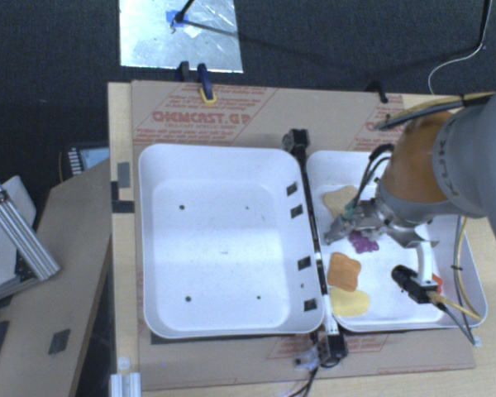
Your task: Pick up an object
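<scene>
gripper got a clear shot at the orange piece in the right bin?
Probably yes. The orange piece lies uncovered just below the gripper, beside the yellow piece; nothing sits on top of it.

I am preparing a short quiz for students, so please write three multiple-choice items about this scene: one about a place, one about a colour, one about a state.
1. Which bin holds the loose objects?
A. the left bin
B. the right bin
C. both bins

2. What colour is the small object beside the gripper?
A. purple
B. green
C. blue

3. How does the arm stand?
A. over the left bin
B. away from the bench
C. down in the right bin

Key: 1 B, the objects lie in the right bin. 2 A, the purple object sits by the gripper. 3 C, the arm reaches into that bin.
</scene>
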Controlling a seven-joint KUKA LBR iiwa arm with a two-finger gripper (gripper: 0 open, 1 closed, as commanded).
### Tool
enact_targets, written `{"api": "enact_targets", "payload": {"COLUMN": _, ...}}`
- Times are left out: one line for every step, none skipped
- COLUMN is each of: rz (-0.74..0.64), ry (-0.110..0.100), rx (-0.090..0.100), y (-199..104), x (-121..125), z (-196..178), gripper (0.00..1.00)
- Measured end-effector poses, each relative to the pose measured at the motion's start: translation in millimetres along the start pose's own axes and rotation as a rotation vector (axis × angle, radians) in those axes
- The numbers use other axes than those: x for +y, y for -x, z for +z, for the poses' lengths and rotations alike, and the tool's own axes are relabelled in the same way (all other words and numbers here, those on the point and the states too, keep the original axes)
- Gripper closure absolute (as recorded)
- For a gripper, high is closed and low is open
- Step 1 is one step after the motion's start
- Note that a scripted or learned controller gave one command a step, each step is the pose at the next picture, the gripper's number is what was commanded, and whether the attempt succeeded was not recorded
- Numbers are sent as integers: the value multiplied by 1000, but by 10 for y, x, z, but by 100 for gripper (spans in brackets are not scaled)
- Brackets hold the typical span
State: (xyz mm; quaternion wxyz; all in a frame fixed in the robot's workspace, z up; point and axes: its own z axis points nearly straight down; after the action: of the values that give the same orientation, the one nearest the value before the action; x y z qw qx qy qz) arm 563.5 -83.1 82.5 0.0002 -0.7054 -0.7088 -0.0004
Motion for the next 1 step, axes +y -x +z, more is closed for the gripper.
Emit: {"api": "enact_targets", "payload": {"rz": 1, "ry": 7, "rx": -3, "y": 20, "x": 19, "z": -147, "gripper": 100}}
